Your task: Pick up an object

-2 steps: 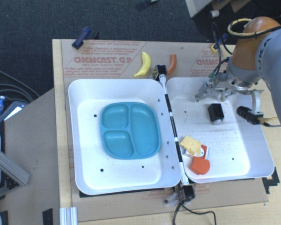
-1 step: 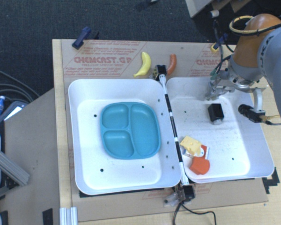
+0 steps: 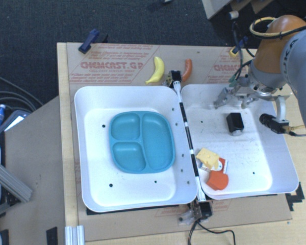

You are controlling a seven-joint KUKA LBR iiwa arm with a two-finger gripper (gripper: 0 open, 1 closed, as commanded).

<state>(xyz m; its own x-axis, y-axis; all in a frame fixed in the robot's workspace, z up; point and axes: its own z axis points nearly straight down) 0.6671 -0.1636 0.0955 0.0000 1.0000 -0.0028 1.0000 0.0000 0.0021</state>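
We see the worktop (image 3: 117,52) carrying two white bins side by side. The left bin (image 3: 92,137) holds a blue divided plate (image 3: 142,141). In the right bin (image 3: 265,157) the grey arm (image 3: 290,50) reaches down, its pincer (image 3: 235,97) hanging over the far end; whether it is open or closed we cannot tell. Just in front of it lies a small black block (image 3: 235,122), possibly a box. Near the bin's front left corner sit a yellow wedge (image 3: 208,158) and an orange piece (image 3: 218,179), touching. Behind the bins, a toy banana (image 3: 156,70) and a small orange sausage-like thing (image 3: 186,69) rest on the worktop.
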